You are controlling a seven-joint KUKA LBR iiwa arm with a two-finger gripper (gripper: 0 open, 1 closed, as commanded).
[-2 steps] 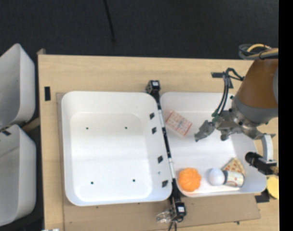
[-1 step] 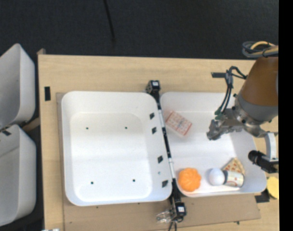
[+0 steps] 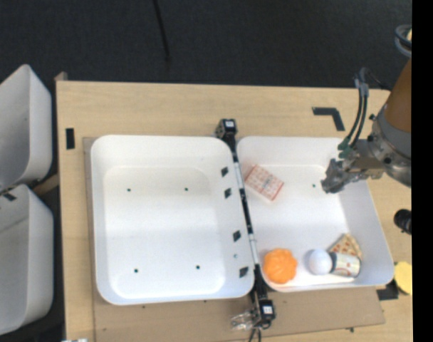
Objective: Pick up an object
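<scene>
I'm looking down on both bins, and my arm [image 3: 396,116] comes in from the right with the gripper [image 3: 333,179] hanging over the right bin [image 3: 302,155], close to its right wall and roughly midway between far and near. The fingers are a dark blur against the white floor, so I cannot tell how wide they stand, and I see nothing caught between them. The left bin [image 3: 159,219] holds nothing I can aim at, so my choices are all on the right. The nearest candidate looks like the flat pink patterned packet [image 3: 263,182], lying to the left of the gripper at about the same depth, well apart from it, with its long axis running diagonally from far-left to near-right. The others crowd the near edge: an orange ball [image 3: 280,265] by the divider, a white ball [image 3: 318,261] just beside it, and a small patterned cup-like item [image 3: 344,256] touching or nearly touching the white ball. That cluster sits toward me and slightly left of the gripper. My read is that the packet means a straight sideways shift left plus a wrist turn to cross its short side, while the cluster means travelling nearward into a tight corner.
</scene>
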